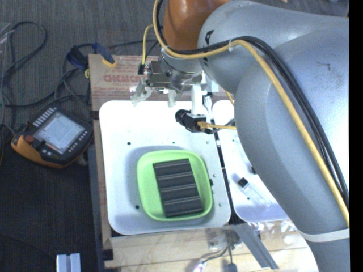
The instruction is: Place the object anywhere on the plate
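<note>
A green square plate (145,171) rests in the near half of the left white bin (115,152). A dark grey ribbed block (178,187) lies flat on the plate, inside its rim. My gripper (153,97) hangs over the bin's far edge, well away from the plate. Its two pale fingers (137,96) stand apart, open, with nothing between them. The orange band and the big grey arm fill the upper right.
The right bin (258,205) holds a small clear item with a black tip (245,183) and is partly hidden by the arm. A black connector with a yellow cable (187,119) hangs below the wrist. A cardboard box (113,77) stands behind the bins.
</note>
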Controlling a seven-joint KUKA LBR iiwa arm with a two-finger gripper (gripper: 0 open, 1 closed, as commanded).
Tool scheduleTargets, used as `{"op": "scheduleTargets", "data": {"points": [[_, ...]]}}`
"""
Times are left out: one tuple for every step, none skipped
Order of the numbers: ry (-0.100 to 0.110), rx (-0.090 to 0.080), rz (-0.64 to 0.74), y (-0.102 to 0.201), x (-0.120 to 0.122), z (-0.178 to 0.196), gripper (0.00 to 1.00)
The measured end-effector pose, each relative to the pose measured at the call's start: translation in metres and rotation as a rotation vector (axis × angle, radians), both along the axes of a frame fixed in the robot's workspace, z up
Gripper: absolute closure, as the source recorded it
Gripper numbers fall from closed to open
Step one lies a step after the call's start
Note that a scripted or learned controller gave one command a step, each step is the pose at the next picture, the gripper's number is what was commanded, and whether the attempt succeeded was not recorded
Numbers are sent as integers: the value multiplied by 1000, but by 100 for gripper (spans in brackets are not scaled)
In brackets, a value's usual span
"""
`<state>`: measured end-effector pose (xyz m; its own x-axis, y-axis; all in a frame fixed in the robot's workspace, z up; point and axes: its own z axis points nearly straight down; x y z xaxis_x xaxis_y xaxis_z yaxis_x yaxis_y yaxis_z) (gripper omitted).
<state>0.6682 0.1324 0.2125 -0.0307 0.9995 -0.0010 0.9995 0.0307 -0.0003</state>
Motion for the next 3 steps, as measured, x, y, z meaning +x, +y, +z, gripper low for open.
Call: {"op": "scheduleTargets", "data": {"points": [[1, -1, 219, -59, 0, -29, 0], [0, -1, 209, -99, -10, -29, 0], [0, 2, 175, -83, -9, -29, 0]]}}
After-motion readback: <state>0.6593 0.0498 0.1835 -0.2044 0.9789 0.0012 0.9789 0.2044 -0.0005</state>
